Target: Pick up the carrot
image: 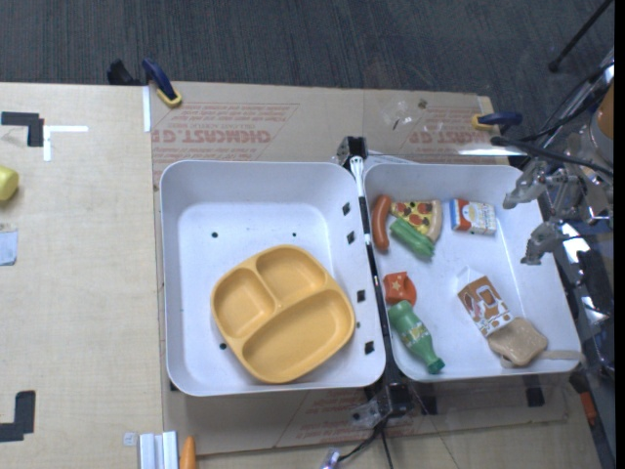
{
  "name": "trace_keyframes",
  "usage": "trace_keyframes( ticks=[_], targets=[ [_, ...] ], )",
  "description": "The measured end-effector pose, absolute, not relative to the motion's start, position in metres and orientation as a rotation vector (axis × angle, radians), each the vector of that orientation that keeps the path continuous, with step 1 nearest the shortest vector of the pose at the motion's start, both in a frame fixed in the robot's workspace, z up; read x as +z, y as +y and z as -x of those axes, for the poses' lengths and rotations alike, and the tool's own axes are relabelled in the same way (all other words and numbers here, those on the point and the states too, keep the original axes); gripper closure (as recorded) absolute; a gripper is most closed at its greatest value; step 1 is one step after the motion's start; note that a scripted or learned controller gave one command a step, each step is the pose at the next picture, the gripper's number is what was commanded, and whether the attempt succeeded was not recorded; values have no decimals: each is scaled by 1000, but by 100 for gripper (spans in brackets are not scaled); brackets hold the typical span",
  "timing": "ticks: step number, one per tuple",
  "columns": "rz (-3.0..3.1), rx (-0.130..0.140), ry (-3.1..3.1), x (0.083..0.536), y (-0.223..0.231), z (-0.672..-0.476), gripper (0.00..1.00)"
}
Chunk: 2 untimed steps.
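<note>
Hovering open-fingered, the gripper (532,225) — holding nothing — over the right bin (547,345).

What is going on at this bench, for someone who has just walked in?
A robot arm reaches in from the right, its gripper above the right edge of the right bin. The toy food in that bin lies apart from it. The long orange-red piece by the bin's left wall may be the carrot. A yellow plate sits in the left bin.

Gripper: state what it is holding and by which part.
Nothing is held. The gripper hangs over the right bin's right edge, with nothing between its fingers.
</note>
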<state>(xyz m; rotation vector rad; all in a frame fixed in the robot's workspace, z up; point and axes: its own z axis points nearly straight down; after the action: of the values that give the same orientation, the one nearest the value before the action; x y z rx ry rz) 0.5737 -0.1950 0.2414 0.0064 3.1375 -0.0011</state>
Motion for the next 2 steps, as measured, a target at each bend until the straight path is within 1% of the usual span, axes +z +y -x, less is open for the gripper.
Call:
trace_keyframes(
  ticks=[1,2],
  targets=[
    [-163,1,3132,248,-73,-598,0],
    [97,1,3137,245,-13,-551,0]
  ],
)
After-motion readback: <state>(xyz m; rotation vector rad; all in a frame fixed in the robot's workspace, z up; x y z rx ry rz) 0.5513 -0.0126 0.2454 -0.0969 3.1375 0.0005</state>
